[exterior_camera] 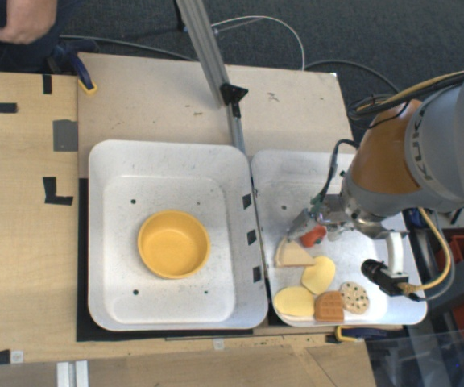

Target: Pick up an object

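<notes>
Gripper point(311, 226) low in right bin point(288, 176); finger state indiscernible. Red piece point(313, 235) at fingertips. Cream wedge point(295, 255) just below. Yellow bowl point(173, 243) far left, in left bin point(119, 168).

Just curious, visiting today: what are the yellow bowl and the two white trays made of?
The yellow bowl looks like matte plastic: even colour, soft sheen, thick rounded rim. The white bins look like moulded plastic too, smooth with rounded corners and dark specks, though coated metal can't be ruled out.
</notes>
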### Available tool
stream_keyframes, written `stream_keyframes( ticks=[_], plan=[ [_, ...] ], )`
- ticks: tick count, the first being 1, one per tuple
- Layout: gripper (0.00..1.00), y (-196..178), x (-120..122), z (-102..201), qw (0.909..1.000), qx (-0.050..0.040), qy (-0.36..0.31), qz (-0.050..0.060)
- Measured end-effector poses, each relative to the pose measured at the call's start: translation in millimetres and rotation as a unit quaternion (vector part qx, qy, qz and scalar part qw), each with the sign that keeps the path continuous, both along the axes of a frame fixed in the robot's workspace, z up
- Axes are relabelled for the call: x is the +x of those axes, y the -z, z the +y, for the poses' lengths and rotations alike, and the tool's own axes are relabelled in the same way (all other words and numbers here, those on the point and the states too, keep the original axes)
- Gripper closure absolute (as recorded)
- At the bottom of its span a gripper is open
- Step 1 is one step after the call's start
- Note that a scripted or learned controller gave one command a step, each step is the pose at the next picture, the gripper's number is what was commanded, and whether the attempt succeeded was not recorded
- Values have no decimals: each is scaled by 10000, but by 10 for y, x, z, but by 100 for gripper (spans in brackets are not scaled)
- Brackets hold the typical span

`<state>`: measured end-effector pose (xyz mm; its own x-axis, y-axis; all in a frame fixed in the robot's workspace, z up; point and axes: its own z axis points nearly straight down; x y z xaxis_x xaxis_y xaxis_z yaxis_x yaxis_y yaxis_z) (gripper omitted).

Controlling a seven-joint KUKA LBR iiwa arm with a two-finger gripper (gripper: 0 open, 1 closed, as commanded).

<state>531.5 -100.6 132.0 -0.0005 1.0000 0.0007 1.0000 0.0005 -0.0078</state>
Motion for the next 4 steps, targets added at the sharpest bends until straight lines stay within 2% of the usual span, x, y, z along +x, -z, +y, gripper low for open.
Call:
stream_keyframes(
  ticks=[1,2,4],
  plan=[
    [0,435,10,5,10000,-12,-4,-55],
    [100,324,8,12,10000,-2,-12,-43],
    [100,-542,110,-1,10000,-6,-6,-54]
  ],
)
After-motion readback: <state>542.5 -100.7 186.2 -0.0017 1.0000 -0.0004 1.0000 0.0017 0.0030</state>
